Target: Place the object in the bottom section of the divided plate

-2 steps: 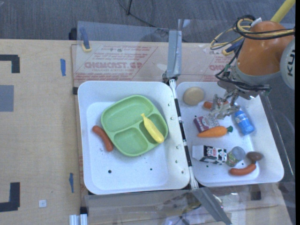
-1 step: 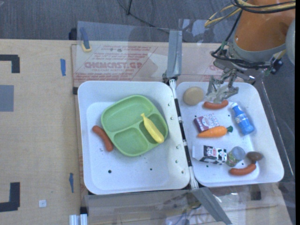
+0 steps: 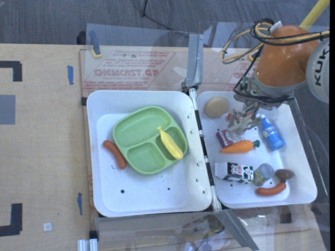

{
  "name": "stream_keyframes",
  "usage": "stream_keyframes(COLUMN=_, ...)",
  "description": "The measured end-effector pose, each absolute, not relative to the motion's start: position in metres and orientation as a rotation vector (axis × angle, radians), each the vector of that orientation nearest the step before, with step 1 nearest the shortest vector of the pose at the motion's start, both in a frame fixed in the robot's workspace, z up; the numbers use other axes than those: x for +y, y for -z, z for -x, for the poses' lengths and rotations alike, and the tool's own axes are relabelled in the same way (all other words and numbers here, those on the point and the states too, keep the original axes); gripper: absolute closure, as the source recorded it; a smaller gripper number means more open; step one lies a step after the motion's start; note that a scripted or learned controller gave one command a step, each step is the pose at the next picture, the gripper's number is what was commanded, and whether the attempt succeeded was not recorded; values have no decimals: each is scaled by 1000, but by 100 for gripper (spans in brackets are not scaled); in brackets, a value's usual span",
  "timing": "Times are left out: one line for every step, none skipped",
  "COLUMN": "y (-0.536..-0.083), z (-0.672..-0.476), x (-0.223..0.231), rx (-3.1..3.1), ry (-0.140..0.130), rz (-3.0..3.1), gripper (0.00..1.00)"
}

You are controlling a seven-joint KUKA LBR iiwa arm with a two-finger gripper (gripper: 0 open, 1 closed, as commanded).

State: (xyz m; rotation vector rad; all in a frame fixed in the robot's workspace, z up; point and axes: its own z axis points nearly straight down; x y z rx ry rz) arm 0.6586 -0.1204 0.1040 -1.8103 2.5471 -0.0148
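A green divided plate [image 3: 137, 131] lies in the left bin [image 3: 104, 192]. Its bottom section [image 3: 147, 159] holds nothing, and a yellow banana [image 3: 170, 143] rests in its right section. My gripper [image 3: 243, 127] hangs over the right bin [image 3: 302, 187], pointing down just above an orange carrot [image 3: 238, 147] and a dark red packet [image 3: 225, 138]. Nothing can be seen held in it. The orange band and the wrist hide the bin's far edge behind it.
A red sausage [image 3: 115, 154] lies left of the plate. The right bin also holds a tan round roll [image 3: 216, 107], a blue bottle [image 3: 271, 134], a small milk carton [image 3: 234, 171], a can [image 3: 264, 172], a brown lump [image 3: 284, 174] and another sausage [image 3: 271, 190].
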Motion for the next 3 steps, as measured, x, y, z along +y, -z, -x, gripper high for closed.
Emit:
stream_keyframes(y=-208, z=-668, x=-55, rx=2432, ry=2, rz=1974, gripper=100)
stream_keyframes(y=-100, z=-670, x=-93, rx=2462, ry=10, rz=1931, gripper=100)
stream_keyframes(y=-187, z=-665, x=-50, rx=2952, ry=3, rz=1041, gripper=100)
